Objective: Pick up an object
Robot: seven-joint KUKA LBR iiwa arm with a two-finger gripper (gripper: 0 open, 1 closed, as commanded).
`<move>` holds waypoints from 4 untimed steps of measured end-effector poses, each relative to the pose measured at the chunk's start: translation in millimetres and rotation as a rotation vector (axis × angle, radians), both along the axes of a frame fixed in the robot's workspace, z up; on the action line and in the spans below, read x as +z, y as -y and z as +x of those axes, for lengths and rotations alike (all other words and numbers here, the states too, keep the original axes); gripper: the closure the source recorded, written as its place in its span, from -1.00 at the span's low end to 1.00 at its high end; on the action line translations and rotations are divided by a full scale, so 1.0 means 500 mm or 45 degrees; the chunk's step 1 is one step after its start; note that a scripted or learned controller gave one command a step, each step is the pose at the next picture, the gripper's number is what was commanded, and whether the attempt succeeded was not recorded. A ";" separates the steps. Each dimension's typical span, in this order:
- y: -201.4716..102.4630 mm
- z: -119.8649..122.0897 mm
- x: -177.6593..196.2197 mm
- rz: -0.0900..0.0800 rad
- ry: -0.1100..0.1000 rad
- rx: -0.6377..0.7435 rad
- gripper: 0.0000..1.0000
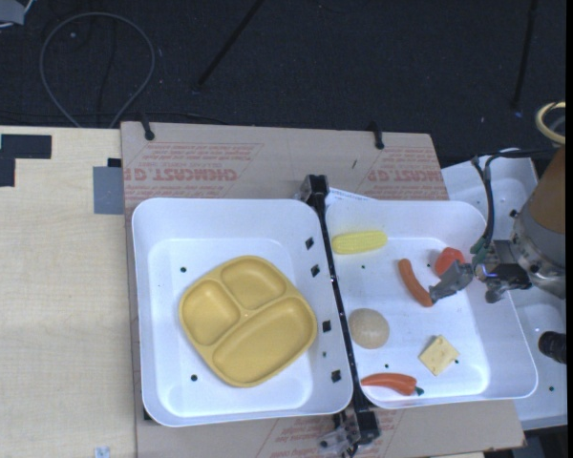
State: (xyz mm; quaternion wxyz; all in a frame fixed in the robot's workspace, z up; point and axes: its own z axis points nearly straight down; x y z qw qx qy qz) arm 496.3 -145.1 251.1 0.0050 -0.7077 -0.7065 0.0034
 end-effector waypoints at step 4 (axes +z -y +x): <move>-0.012 0.001 -0.319 0.001 0.004 0.002 -1.00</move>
